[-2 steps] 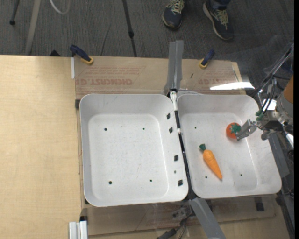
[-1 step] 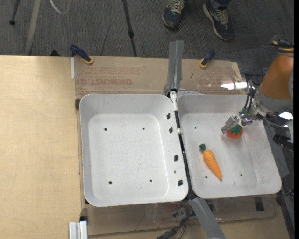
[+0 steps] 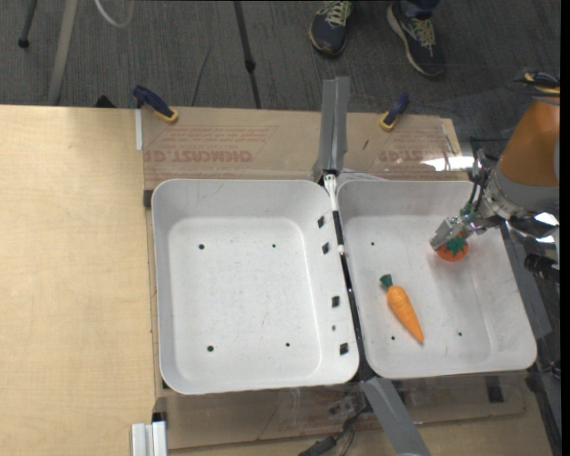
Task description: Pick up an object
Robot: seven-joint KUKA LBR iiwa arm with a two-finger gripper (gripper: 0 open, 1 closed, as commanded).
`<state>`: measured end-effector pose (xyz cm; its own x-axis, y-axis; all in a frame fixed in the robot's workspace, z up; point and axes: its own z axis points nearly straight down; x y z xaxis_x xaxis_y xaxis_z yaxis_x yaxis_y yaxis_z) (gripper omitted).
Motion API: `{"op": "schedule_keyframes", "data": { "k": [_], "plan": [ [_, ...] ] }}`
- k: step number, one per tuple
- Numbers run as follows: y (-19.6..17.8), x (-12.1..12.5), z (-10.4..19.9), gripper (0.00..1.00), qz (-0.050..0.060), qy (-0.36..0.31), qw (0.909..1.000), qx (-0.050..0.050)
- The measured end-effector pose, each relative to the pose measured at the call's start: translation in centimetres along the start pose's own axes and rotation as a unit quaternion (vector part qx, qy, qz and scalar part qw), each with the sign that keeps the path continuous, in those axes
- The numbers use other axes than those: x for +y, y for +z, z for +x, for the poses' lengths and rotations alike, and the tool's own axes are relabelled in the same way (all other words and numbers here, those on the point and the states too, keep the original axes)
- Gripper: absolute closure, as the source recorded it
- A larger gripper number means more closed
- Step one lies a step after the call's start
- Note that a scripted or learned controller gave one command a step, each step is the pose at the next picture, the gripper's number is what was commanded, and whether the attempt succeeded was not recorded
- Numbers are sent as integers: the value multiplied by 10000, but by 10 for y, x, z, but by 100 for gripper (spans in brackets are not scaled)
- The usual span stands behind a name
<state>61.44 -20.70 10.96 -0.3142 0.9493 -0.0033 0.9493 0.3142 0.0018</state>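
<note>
**Claw down on a small red-orange toy in the right bin**

A small round red-orange toy with a green top [image 3: 452, 249], possibly a tomato or strawberry, lies in the upper right part of the right bin [image 3: 499, 356]. The claw [image 3: 451, 235] sits right on top of it, its grey fingers [image 3: 443, 238] overlapping the toy's green cap. The view there is small and crowded, so it appears to be touching the toy, but whether the fingers are apart, together or clamped on it cannot be told.

Lower and toward the middle of the same bin lies a toy carrot [image 3: 404, 311], orange with a green stub end pointing to the upper left, its tip pointing to the lower right. It is well apart from the claw and from the round toy.

The arm [image 3: 532, 160] comes in from the right edge of the frame, its orange band at the upper right above the grey wrist.

The left bin [image 3: 165, 267] lies beside the right one, the two meeting at a grey divider [image 3: 335, 134] in the centre of the frame. Both bins rest on a brown cardboard sheet [image 3: 223, 147] on the pale wooden counter [image 3: 71, 267]. Two blue and yellow clamps [image 3: 153, 101] hold the cardboard's far edge. At the top of the frame, on the dark floor, stand a pair of shoes [image 3: 374, 27].
</note>
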Motion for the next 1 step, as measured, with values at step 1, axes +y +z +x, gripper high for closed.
{"op": "schedule_keyframes", "data": {
  "k": [1],
  "plan": [
    [-126, 59, 79, 100, 11, 948, 9955, 7]
  ]
}}
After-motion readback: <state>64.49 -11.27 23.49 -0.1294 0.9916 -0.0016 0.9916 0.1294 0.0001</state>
